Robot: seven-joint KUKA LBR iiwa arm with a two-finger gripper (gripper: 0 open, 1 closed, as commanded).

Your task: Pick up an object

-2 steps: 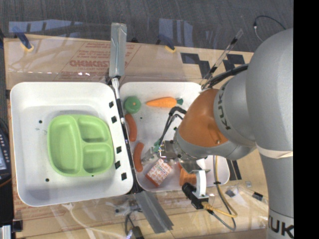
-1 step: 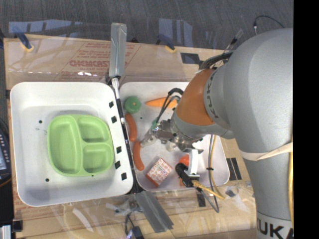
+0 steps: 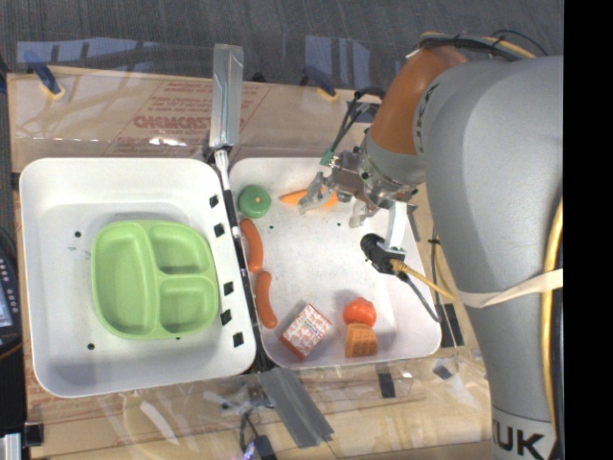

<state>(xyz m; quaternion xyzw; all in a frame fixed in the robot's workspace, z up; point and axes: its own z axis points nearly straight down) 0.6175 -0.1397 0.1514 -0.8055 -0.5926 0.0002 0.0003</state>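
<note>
Fingers of the hand (image 3: 326, 192) stand slightly spread at the far side of the right bin (image 3: 421, 338), closing on the toy carrot (image 3: 305, 197) lying between their tips. Just left sits a green round toy (image 3: 255, 199); sausage links (image 3: 257, 268) run along the bin's left wall. Near the front lie a printed box (image 3: 306, 331), tomato (image 3: 359, 311) and brown block (image 3: 361, 341). A green divided plate (image 3: 153, 278) fills the left bin (image 3: 38, 257).

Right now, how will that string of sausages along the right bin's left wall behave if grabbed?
The sausages look like two links joined end to end, so they'd probably flop at the joint. Their glossy skin may slip. Lying against the bin wall, they leave little finger room.
</note>
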